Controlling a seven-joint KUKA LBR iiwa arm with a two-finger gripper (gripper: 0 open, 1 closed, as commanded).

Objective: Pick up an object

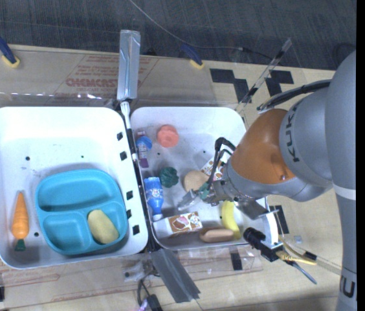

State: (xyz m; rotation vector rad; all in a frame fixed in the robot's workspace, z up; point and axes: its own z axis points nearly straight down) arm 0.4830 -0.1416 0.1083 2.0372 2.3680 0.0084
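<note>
Camera view, fixed overhead at a slant: two white bins on the counter (189, 70). Left bin (14, 125): a blue divided tray (72, 190) with a yellow-green potato-like item (103, 226) in its 5 o'clock compartment; an orange carrot (19, 218) lying outside the tray at its 9 o'clock. Right bin (189, 116): a pink-orange round item (167, 135) at 12 o'clock, a small blue-capped bottle (143, 142) at 11, a dark green lump (168, 176) near centre, a blue can (153, 194) at 8, a flat printed packet (185, 223) at 6, a brown sausage-like piece (217, 235) at 5, a yellow banana (230, 216) at 4, and a tan rounded item (194, 180) just past centre toward 3. The arm (279, 154) enters from 3 o'clock, with the hand (212, 185) low in the right bin, just beside the tan item and the banana; whether it is open, closed or gripping cannot be told. Step judged: descent or grasp attempt amid the 3-to-4 o'clock cluster, nothing visibly lifted. Next move likely calls for closing on one item, then a straight lift clear of its close neighbours.
</note>
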